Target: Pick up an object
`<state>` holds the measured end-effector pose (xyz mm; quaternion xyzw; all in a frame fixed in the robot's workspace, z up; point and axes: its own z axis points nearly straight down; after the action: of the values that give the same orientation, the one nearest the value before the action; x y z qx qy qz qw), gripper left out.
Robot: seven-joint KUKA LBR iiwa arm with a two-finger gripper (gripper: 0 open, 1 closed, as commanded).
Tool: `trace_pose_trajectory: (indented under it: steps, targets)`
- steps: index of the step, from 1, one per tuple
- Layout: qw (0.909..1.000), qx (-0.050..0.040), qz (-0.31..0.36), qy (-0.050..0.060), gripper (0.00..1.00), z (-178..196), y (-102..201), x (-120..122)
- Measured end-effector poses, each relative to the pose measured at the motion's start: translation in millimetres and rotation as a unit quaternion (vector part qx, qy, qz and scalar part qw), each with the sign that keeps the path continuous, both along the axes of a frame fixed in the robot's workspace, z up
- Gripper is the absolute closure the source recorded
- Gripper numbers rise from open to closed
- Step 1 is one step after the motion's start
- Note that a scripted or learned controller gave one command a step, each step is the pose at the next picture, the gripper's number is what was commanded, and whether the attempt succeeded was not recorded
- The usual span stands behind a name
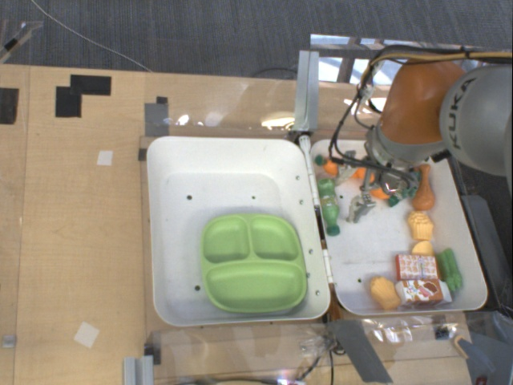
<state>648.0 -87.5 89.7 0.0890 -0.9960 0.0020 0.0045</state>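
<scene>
Camera view: looked down at a slant on a wood bench (72,239) with two white bins side by side.
Left bin (172,175): held just a green plate (253,263), three compartments, sitting toward the bin's 5 o'clock corner.
Right bin (361,251): this was where all the small stuff was.
Arm (449,111): came in from 2 o'clock, grey with the orange band, parked over the top of the right bin and hiding part of it.
Gripper (365,207): hung low over the right bin's upper middle, just a small grey metal bit poking out under the wrist. Honestly couldn't tell how the jaws stood, too small and blurry, and nothing clearly sat between them.
Green bottle (328,207): lay along the right bin's 9 o'clock wall, just beside the gripper at its 9 o'clock.
Orange bits (330,167): small pieces near the bin's 11 o'clock corner, partly under the wrist.
Orange gourd (423,189): a longish orange thing at 3 o'clock of the gripper, near the right wall.
Yellow piece (421,226): lumpy, just below the gourd.
Cartons (418,279): two little red-and-white boxes toward 5 o'clock, touching each other.
Green veg (450,269): dark green stick right beside the cartons, at their 3 o'clock.
Orange lump (385,293): rounded, at the cartons' 9 o'clock, near the bottom rim.
Cables (353,119): black, looped down from the arm toward the wrist.
</scene>
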Motion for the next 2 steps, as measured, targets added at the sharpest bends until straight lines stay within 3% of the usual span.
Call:
trace_pose_trajectory:
  steps: [1,2]
  targets:
    - [0.9999,0.0006,0.002,-0.017,1.0,16,3,7]
    - [0.9991,0.0028,-0.037,-0.018,1.0,190,30,25]
